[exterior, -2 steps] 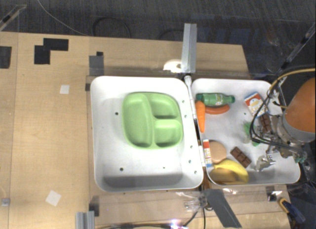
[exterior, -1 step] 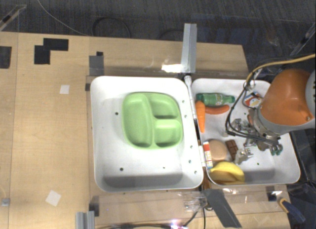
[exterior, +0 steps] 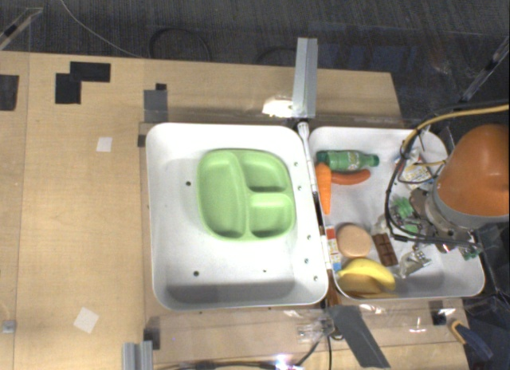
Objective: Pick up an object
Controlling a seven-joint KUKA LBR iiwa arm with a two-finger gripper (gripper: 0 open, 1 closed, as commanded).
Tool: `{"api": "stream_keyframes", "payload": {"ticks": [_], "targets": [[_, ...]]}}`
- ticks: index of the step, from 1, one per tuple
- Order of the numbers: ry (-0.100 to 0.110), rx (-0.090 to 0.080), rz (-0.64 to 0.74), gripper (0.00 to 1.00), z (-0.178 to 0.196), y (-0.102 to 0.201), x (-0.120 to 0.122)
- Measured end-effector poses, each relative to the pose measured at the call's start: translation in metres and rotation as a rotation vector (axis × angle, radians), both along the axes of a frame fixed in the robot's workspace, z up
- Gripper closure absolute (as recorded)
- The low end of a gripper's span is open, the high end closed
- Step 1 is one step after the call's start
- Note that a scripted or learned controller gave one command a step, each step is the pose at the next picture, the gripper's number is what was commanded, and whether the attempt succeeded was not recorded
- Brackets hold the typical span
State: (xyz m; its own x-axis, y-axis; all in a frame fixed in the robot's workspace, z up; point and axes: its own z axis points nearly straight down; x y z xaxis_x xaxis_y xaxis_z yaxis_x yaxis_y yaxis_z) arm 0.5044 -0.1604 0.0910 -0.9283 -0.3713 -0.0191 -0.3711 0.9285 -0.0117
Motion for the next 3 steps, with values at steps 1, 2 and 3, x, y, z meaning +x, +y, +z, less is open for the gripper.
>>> {"api": "stream_keyframes", "payload": {"ticks": [1, 2, 3], "targets": [[0.007, 0.000, -0.040, 0.00, 0.000, 0.003, 0.006], [-0.003, -0.002, -0.030, 0.00, 0.000, 0.011, -0.004], [0.002, 0.003, -0.067, 0.00, 0.000, 0.007, -0.003]]}}
